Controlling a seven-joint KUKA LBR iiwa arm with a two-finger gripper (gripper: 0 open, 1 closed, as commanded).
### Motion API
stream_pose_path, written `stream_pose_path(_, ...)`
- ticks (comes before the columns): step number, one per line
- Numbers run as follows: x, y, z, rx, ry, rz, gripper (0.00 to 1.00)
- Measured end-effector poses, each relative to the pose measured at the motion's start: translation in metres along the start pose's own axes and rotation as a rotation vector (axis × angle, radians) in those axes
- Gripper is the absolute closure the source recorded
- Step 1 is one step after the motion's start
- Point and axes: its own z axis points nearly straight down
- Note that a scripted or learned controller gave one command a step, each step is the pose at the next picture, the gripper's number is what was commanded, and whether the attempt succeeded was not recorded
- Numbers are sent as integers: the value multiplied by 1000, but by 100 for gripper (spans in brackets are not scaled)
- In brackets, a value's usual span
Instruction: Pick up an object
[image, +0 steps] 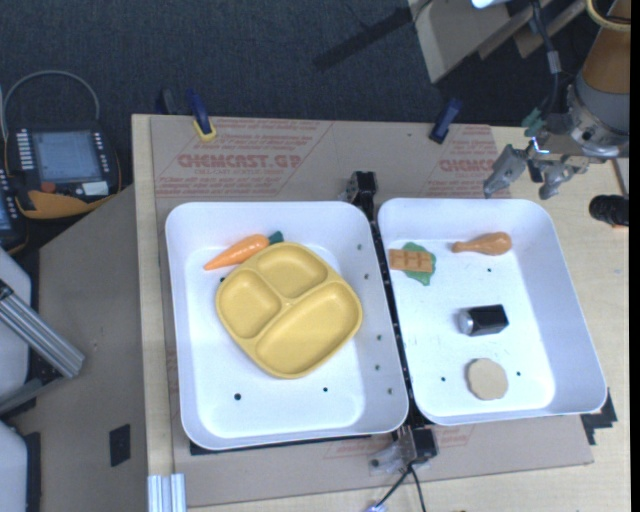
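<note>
My gripper (526, 176) hangs at the upper right, above the far edge of the right bin (570, 300), open with nothing between its fingers. In that bin lie a tan drumstick (482, 243) at the back, a waffle piece on a green leaf (412, 261) at the back left, a black can (484, 320) in the middle and a round tan cookie (487, 379) toward the front. The drumstick is the closest object, just below and left of the gripper.
The left bin (190, 330) holds a yellow divided plate (288, 309) and an orange carrot (236, 251) behind it. Clamps (203, 116) sit on the bench's far edge. A control pendant (58, 168) lies off the bench at far left.
</note>
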Motion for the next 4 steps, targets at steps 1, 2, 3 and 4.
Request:
stream_pose_path(1, 1, 2, -8, -14, -2, -3, 0)
stream_pose_path(2, 1, 4, 52, -12, -3, -3, 0)
stream_pose_path(3, -6, -3, 100, -8, -2, -2, 0)
stream_pose_path(4, 4, 1, 157, -10, -1, -4, 0)
